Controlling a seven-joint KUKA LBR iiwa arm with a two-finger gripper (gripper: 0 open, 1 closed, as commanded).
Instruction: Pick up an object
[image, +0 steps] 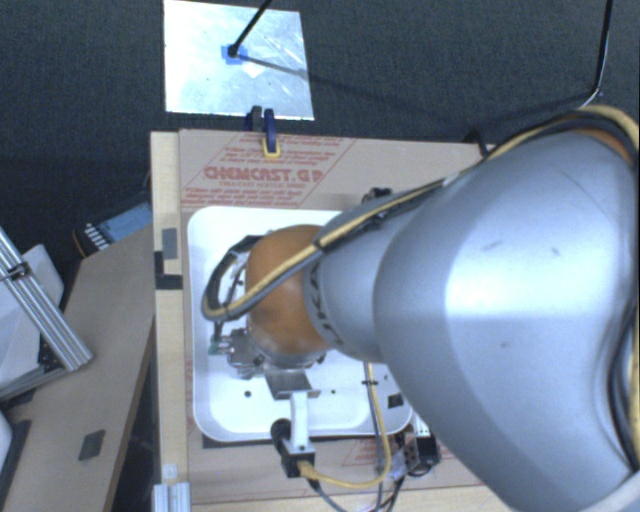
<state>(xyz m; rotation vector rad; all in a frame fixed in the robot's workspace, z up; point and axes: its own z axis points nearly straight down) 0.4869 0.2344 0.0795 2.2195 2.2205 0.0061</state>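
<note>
Plainly, the grey KUKA arm with its orange band reaches down into the shallow white plastic bin, presumably because that is where the program looks for something to pick. Its bulk covers most of the bin floor. The gripper hangs somewhere under the wrist; whether it is released or clenched I cannot tell. No object to pick is visible on the bare parts of the bin, so its position relative to the gripper cannot be judged.

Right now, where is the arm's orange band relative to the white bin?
In the camera view, the orange band hangs over the middle of the white bin, left of centre, with the grey arm stretching away to its right.
</note>
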